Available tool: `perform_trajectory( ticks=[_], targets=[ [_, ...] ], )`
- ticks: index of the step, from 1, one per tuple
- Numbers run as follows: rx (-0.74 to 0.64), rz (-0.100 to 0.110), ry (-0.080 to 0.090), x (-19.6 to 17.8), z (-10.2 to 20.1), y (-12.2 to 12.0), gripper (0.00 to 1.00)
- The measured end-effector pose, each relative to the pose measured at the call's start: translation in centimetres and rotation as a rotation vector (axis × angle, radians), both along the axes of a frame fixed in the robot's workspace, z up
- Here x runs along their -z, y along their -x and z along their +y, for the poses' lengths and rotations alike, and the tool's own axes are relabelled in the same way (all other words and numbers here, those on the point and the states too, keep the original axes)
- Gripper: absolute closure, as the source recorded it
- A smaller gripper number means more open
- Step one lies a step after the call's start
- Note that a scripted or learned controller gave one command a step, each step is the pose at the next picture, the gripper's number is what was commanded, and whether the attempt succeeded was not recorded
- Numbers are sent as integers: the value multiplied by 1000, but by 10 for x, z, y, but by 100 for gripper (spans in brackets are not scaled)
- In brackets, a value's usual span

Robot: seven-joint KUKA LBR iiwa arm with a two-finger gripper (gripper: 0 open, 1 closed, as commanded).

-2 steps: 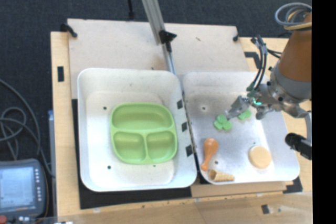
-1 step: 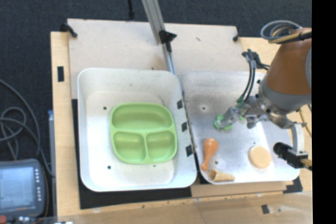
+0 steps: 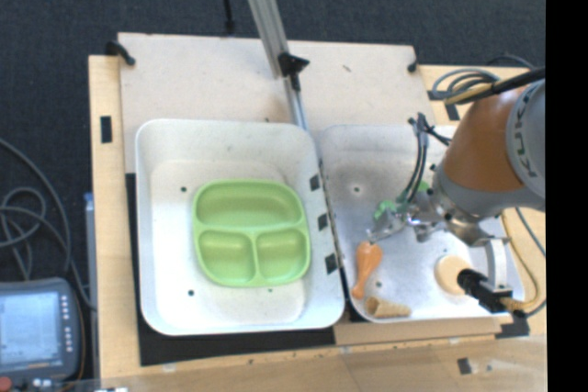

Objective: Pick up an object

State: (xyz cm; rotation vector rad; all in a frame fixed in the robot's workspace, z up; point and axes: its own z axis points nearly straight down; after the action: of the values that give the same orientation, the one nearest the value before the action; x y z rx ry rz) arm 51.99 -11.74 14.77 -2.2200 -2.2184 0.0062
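Note:
My gripper (image 3: 395, 219) hangs over the middle of the right bin (image 3: 354, 156), reaching in from the right under the orange-banded wrist. Just below and left of it an orange carrot-shaped toy (image 3: 366, 267) lies lengthwise, its top end close to the gripper tip. A tan wedge-shaped piece (image 3: 390, 309) rests at the bin's front edge. A round beige piece (image 3: 450, 274) lies at the front right, partly covered by the robot's hardware. I see nothing between the fingers.
The left bin (image 3: 161, 151) holds a light-green divided plate (image 3: 250, 231). A slanted metal pole (image 3: 266, 14) rises from the back, between the two bins. Cables lie on the bench at the back right (image 3: 459, 85).

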Motion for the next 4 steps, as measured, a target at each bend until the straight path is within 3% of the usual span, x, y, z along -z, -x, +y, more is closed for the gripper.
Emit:
perform_trajectory(
  ticks=[1, 2, 4],
  targets=[
    [1, -5, 1, 49, -1, 0, 0],
    [8, -10, 0, 36, -2, -2, 100],
    [-5, -13, 1, -81, 2, -23, 100]
  ],
)
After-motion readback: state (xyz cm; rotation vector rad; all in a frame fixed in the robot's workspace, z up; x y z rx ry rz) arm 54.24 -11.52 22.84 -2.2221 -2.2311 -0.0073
